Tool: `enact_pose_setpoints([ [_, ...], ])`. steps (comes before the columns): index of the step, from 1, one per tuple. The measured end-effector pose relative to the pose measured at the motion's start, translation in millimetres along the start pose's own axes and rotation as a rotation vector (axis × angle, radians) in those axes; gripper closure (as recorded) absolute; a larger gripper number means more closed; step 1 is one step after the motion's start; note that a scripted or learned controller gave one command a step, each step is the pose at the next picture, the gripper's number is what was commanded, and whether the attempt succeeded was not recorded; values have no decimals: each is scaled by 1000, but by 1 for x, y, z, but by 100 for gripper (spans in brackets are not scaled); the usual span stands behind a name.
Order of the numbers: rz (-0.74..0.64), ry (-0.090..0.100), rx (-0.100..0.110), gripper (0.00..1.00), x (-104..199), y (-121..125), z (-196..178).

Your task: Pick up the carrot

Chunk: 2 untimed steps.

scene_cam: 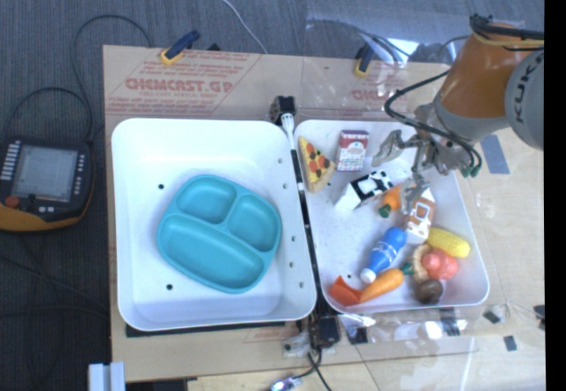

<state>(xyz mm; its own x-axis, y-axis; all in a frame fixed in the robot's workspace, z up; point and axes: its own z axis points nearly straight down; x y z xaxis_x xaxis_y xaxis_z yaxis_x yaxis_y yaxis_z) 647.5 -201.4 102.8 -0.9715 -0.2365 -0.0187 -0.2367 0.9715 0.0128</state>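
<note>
The carrot [383,285] is a long orange toy lying at a slant near the front wall of the right bin [469,203], between a red pepper slice [344,293] and a blue bottle [386,252]. My gripper [404,159] hangs over the back of the same bin, well behind the carrot. Its fingers [386,148] are spread open with nothing between them. A small orange piece [390,199] lies just below the fingertips, beside a black-and-white toy [372,185].
The right bin also holds a pizza slice [312,159], a red carton [352,150], a white bottle [420,214], yellow corn [447,243], a peach [439,264] and a brown item [429,290]. A blue divided plate [221,232] lies in the left bin [141,150].
</note>
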Motion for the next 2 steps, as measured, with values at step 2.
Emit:
enact_pose_setpoints([
  [2,78,-22,20,0,18,-1,-4],
])
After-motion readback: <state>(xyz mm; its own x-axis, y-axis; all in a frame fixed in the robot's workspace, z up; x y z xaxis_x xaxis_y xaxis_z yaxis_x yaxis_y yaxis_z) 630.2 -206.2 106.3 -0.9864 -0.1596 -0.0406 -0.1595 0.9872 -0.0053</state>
